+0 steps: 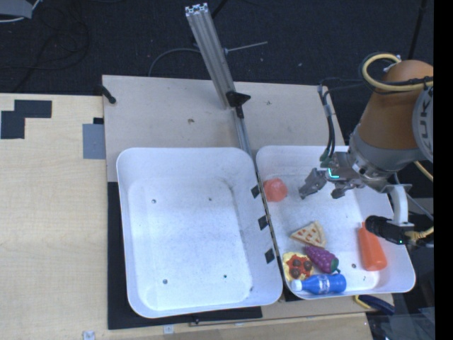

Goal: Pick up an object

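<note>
Camera view is showing the jaws [327,185] hanging apart and empty over the right bin [311,153], just beside the red ball [275,189], probably lining up for it; other toys are lying nearer the front.

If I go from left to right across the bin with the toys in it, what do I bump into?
Red ball → pizza slice → blue bottle → orange carrot. The purple grapes and the round yellow toy overlap the pizza and bottle, so I left them out. The hand hovers between ball and carrot.
</note>
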Robot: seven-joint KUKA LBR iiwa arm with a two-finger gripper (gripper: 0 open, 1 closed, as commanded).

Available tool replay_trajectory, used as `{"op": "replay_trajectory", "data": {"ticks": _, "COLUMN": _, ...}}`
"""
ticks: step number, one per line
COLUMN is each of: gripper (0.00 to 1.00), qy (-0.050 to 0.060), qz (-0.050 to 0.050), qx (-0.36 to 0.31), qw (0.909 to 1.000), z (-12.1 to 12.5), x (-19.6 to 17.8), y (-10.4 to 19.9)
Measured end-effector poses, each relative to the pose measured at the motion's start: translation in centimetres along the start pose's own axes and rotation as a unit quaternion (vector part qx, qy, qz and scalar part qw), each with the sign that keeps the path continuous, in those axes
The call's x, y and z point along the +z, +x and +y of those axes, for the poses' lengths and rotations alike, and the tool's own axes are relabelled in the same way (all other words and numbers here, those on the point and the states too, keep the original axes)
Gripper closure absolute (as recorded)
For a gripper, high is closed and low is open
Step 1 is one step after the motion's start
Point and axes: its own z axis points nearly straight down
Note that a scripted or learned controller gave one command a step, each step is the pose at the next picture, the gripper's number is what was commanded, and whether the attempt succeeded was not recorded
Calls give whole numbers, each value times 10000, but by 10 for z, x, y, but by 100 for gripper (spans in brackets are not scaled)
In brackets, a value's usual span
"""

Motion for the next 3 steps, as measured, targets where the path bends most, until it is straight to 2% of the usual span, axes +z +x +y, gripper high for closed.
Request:
{"op": "replay_trajectory", "data": {"ticks": 1, "gripper": 0, "qy": 1, "qz": 0, "qx": 0, "qw": 10000, "z": 0, "x": 0, "y": 0}}
{"op": "replay_trajectory", "data": {"ticks": 3, "gripper": 0, "qy": 26, "qz": 3, "qx": 3, "qw": 10000, "z": -5, "x": 104, "y": -13}}
